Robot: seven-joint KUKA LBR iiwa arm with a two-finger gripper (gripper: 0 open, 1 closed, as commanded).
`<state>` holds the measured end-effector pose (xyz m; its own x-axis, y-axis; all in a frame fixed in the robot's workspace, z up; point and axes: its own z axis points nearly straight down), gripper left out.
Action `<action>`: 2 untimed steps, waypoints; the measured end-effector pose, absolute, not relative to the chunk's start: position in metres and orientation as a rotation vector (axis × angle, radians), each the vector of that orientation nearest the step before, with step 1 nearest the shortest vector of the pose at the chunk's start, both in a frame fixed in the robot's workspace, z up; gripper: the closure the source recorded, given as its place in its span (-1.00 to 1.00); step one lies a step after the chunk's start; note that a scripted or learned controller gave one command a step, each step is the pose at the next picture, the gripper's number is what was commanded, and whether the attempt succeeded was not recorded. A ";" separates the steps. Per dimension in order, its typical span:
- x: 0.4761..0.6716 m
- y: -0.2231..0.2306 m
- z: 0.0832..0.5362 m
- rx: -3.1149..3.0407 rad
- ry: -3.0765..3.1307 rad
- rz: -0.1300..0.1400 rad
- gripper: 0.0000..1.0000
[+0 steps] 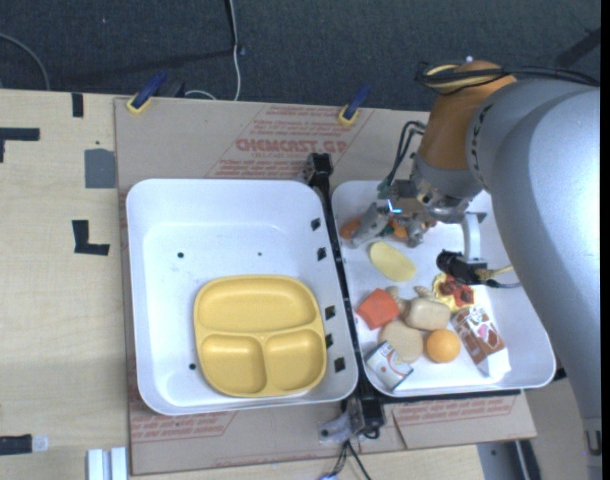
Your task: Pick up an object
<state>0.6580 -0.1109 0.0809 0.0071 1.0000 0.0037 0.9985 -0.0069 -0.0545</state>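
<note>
The pincer (393,218) hangs low over the far end of the right-hand shallow white plastic bin (530,363), just inside the divide between the two bins; whether it is apart or together I cannot tell — the wrist and its cabling mask the tips from this slanted height. It sits there, by my reading, because the nearest candidates lie right under it: a small orange-red piece (351,230) peeps out beside it at the bin's inner wall, touching or nearly so, and a pale yellow oval object (392,261) rests just in front of it; either could be the thing to pick, and nothing is seen lifted clear of the bin floor.

Further out, the remaining clutter is bunched towards the near half of the same bin: a red-orange block (378,307), a beige rounded lump (426,314) touching a second beige lump (405,342), a small round orange ball (443,347), a brown and white printed packet (479,334) along the outer side, and a white and dark carton (390,366) at the near wall; packed so tightly, they leave little room for a clean approach, which may be why the arm works the looser far end.

The left-hand shallow white bin (155,218) holds a yellow plastic divided tray (259,332), lying flat towards its near side — a likely drop place; both bins rest on brown cardboard sheet (275,138) clipped to the pale wooden desk (45,298), presumably to stop sliding.
</note>
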 end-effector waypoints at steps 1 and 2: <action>0.657 -0.106 0.082 -2.212 -2.188 0.068 -1.00; 0.657 -0.107 0.082 -2.212 -2.187 0.067 -1.00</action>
<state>0.6575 -0.1067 0.0816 0.0108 0.9999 -0.0090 0.9986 -0.0113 -0.0517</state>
